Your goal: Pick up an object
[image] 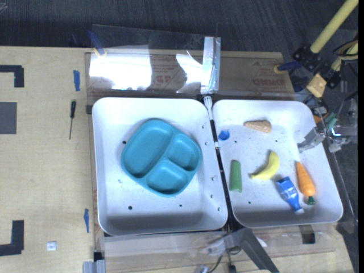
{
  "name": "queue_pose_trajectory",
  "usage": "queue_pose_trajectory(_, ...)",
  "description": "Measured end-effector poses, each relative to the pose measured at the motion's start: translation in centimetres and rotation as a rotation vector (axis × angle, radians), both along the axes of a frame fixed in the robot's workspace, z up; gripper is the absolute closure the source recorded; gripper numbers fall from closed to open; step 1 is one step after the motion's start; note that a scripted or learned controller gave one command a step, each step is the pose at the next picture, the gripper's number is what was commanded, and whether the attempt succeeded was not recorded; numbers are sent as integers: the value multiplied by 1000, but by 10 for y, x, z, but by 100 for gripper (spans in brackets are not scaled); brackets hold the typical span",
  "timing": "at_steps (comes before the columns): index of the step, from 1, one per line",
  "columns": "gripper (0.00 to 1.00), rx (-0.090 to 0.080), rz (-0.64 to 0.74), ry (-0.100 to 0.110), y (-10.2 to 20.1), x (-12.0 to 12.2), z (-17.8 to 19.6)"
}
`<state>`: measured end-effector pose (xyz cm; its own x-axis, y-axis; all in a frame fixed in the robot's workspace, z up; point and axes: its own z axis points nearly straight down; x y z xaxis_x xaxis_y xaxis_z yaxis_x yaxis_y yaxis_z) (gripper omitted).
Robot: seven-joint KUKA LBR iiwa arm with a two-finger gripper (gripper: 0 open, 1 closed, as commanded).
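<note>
- Two shallow white bins sit side by side on a pale wooden bench, seen from above at a slant.
- The left bin (108,203) holds a blue divided plate (161,156) with three compartments, lying flat near the bin's middle.
- The right bin (284,209) holds six small objects, spread apart from one another.
- A tan bread roll (257,125) lies near the far wall of the right bin.
- A small blue cap-like piece (223,135) sits near the bin's left wall, just beside the divider between the bins.
- A green cylinder (235,175) lies lengthwise in the left part of the right bin.
- A yellow banana (267,167) lies near the bin's middle, to the right of the green cylinder and apart from it.
- A blue and white tube (289,193) lies at a slant toward the near right corner.
- An orange carrot (305,179) lies just beside the tube, close to the right wall.
- The gripper (311,141) reaches in over the right rim of the right bin, above the carrot in this view; nothing is seen between its tips, and whether it is open or closed cannot be told.
- A clear plastic sheet (153,64) stands behind the bins, catching bright glare.
- A small screwdriver (72,118) lies on the bench, left of the bins.
</note>
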<state>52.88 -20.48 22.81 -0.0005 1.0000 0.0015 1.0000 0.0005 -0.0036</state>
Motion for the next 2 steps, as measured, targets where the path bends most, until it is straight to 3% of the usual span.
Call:
queue_pose_trajectory(1, 0, 0, -36, 2, 19, -49, -33)
queue_pose_trajectory(2, 0, 5, -81, -12, 34, -44, -125)
